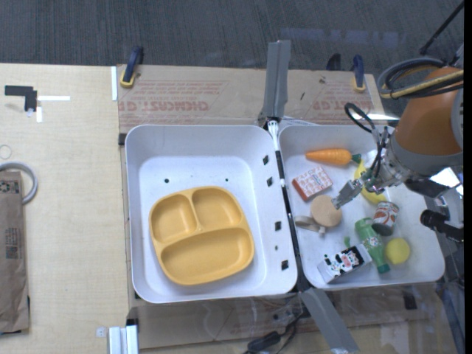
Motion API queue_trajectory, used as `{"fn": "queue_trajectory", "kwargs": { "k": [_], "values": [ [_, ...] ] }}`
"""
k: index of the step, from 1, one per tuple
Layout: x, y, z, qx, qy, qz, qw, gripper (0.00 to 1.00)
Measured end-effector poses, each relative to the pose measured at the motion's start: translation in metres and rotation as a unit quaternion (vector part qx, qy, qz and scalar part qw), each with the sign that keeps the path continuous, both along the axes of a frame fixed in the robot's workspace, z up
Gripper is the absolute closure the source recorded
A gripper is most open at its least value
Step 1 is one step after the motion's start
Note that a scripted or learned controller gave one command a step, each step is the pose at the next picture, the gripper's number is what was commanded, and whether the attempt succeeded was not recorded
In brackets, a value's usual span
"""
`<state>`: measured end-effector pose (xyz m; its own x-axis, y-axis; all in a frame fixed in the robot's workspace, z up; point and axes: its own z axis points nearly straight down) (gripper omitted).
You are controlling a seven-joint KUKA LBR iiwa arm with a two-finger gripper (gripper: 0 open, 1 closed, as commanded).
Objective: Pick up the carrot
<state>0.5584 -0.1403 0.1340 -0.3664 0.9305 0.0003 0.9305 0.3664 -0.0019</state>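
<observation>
The orange carrot (pixel 330 155) lies on its side near the back of the right bin (pixel 420 275), green end pointing right. My gripper (pixel 351 192) hangs low over the middle of that bin, in front of the carrot, slightly to its right and apart from it. It sits just above a tan round toy (pixel 325 212). Nothing shows between the jaws.
Around the gripper lie a pink box (pixel 311 183), a yellow item (pixel 369 183), a small can (pixel 384 214), a green bottle (pixel 371 242), a yellow lemon (pixel 398 251) and a cow-print carton (pixel 345 262). The left bin (pixel 140 198) holds a yellow divided plate (pixel 202 233).
</observation>
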Motion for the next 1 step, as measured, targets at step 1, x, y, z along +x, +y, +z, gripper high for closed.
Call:
{"fn": "queue_trajectory", "kwargs": {
  "k": [1],
  "values": [
    [-0.0211,0.0421,-0.0413,0.0025,-0.001,-0.106,0.9943,0.0]
  ]
}}
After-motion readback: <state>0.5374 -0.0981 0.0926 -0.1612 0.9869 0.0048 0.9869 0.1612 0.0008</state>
